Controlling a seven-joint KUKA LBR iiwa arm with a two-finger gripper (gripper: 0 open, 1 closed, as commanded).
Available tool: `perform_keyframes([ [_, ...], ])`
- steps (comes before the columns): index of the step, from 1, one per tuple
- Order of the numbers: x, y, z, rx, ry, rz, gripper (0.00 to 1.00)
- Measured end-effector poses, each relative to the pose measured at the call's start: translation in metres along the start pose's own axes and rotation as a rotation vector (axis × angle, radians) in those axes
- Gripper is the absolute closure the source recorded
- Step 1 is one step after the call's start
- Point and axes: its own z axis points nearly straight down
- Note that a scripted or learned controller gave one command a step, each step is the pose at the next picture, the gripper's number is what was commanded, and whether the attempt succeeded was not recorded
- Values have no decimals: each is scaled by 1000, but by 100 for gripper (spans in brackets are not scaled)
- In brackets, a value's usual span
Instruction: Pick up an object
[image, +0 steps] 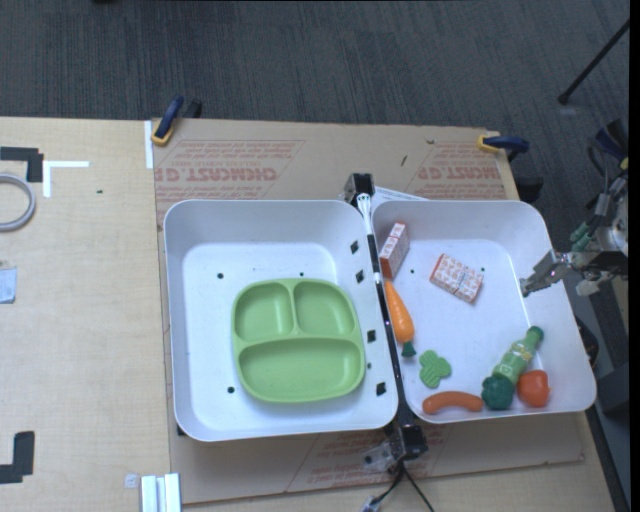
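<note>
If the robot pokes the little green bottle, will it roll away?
Probably a little. The small green plastic bottle with the yellow label lies on its side and looks round, so a sideways poke would likely roll it. It probably won't go far: the white bin's wall is close, and the dark green broccoli toy touches its base. It looks light and likely slippery.

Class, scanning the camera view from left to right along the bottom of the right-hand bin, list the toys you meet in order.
Sausage → broccoli → tomato.
</note>
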Motion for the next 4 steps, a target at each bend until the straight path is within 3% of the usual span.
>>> perform_keyframes([
  [1, 44, 45, 130, 2, 1, 184, 0],
  [2, 82, 84, 172, -7, -2, -90, 0],
  [3, 80, 85, 162, -13, -8, -87, 100],
  [4, 80, 85, 162, -12, -8, -87, 0],
])
